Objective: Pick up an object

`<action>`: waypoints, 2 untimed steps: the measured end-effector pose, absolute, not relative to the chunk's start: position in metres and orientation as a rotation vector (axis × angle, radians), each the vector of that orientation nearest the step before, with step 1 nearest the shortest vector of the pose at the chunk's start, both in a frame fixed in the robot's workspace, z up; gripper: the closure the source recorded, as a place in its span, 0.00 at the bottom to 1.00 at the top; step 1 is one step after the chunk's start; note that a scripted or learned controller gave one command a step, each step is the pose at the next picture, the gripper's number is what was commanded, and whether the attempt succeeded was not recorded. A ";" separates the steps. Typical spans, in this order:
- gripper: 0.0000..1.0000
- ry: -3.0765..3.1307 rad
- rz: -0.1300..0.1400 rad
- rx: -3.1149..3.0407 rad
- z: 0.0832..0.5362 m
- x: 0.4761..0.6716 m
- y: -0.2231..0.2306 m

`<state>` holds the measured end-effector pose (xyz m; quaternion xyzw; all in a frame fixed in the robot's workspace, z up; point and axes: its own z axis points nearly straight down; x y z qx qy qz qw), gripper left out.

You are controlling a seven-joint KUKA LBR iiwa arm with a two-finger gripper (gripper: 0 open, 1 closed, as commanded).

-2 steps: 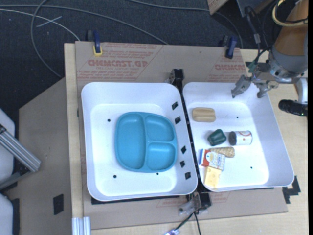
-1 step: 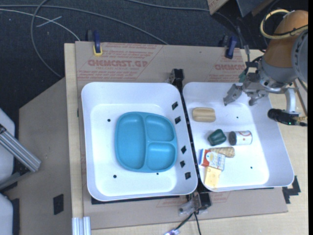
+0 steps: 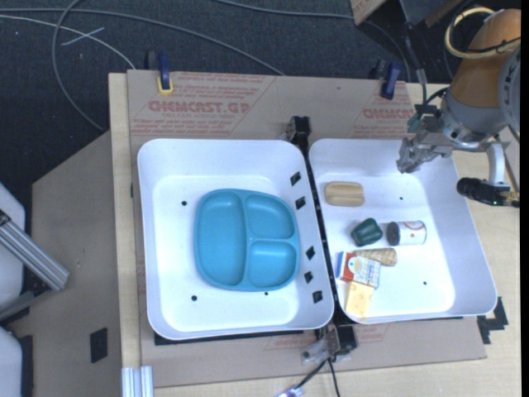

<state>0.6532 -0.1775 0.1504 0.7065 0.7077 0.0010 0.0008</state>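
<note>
Gripper (image 3: 411,162) hovers over the right bin's (image 3: 463,246) far edge; whether it is parted or closed cannot be told. Nearest object, tan bread roll (image 3: 344,193), lies toward the divider. Recommend centring above it before descending.

The arm (image 3: 483,64) comes in from the upper right of the frame, orange band above the grey wrist. The gripper (image 3: 411,160) points down and left, at the right middle-upper part.
</note>
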 end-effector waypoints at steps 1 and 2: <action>1.00 2.220 0.007 2.215 0.200 0.658 -0.169; 1.00 2.219 0.006 2.216 0.246 0.654 -0.167</action>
